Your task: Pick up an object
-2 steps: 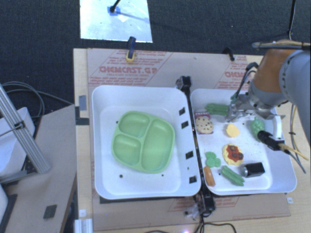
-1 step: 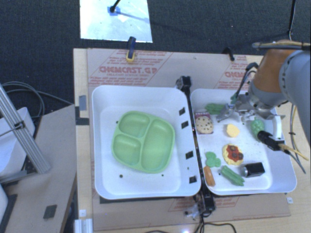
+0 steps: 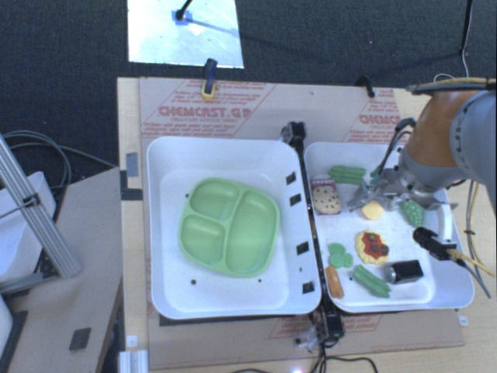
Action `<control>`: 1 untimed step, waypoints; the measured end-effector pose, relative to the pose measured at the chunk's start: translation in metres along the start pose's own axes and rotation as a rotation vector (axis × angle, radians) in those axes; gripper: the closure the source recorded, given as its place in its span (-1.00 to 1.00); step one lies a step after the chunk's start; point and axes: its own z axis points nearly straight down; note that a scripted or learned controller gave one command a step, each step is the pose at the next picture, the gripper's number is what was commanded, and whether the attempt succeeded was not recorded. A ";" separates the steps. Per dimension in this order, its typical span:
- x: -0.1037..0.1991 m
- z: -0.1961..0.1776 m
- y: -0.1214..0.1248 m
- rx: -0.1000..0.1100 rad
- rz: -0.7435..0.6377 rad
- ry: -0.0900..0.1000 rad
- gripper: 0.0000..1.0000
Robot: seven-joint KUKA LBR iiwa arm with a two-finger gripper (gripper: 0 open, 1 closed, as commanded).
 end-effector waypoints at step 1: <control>0.000 -0.012 0.002 -0.006 -0.001 -0.001 1.00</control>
